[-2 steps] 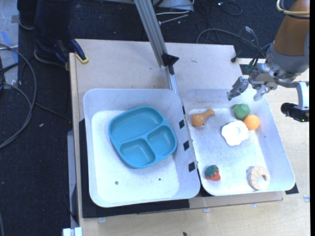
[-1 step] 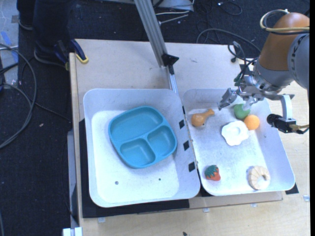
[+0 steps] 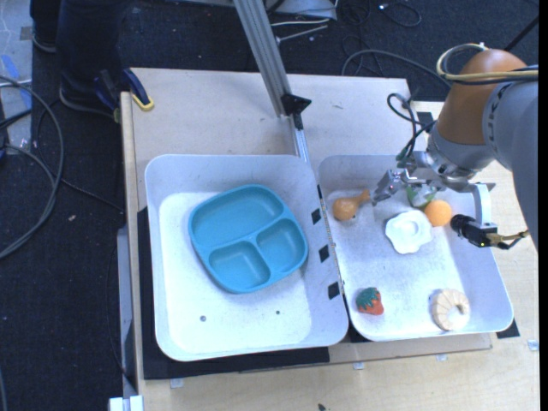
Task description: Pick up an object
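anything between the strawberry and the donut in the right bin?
No. In the camera view the strawberry and the donut lie apart near the right bin's front edge, with bare white floor between them.

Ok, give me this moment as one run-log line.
arm: over right bin | gripper: low at bin's far end, near orange ball and white piece | grasp: none seen | left bin: blue tray

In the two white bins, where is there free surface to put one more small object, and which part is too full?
Free: the right shallow white bin floor between the red strawberry toy and the glazed doughnut toy; the left shallow white bin strip below the blue divided plastic plate. Crowded: the right bin's upper part, around the hand, tan pear toy, white egg toy and orange ball.
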`<action>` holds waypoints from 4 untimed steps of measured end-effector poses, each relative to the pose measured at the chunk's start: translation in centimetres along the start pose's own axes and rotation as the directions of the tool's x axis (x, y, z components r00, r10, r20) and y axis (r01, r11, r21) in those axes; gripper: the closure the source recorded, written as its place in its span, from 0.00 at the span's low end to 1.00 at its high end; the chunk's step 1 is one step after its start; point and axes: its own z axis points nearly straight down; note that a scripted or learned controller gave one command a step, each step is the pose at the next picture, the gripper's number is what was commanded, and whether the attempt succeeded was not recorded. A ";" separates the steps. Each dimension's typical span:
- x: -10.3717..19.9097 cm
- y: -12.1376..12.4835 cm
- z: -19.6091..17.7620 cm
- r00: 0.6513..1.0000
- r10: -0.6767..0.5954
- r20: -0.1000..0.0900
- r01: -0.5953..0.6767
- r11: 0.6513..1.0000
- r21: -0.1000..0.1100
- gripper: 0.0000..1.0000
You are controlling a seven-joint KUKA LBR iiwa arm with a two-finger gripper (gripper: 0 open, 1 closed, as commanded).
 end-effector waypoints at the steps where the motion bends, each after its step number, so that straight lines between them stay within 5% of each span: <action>1: 0.0 0.1 -1.4 1.000 -0.001 0.002 0.001 1.000 -0.006 1.00; 4: 0.9 0.8 -16.4 1.000 -0.004 0.001 0.004 1.000 -0.010 1.00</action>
